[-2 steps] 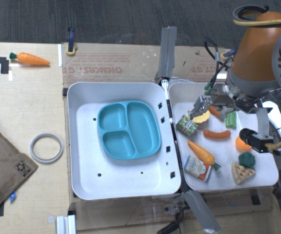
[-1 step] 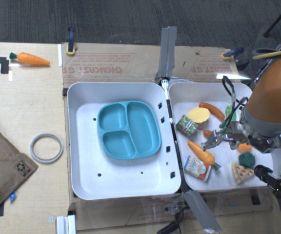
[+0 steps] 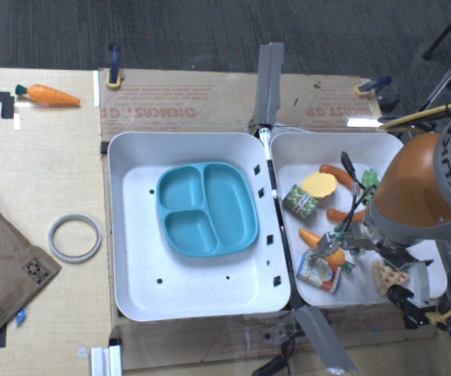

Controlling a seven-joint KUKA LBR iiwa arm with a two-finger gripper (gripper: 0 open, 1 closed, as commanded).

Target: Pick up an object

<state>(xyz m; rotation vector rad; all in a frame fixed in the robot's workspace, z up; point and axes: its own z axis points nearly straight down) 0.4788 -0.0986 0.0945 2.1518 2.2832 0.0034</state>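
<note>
Tool (image 3: pixel 337 245) low in the right white bin (image 3: pixel 288 288), near its front-left corner, over a flat printed packet (image 3: pixel 316 273) beside an orange carrot piece (image 3: pixel 309 237). Finger opening: cannot tell. Teal divided plastic plate (image 3: pixel 207 207) centred in left bin (image 3: pixel 131 233).

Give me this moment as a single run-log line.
arm: over right bin | gripper: low among toy food, beside small packet | grasp: unconfirmed | left bin: blue divided plate

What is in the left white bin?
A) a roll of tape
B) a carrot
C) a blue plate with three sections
C: the blue plate lies in the left bin; the carrot and the tape ring lie outside on the bench.
</note>
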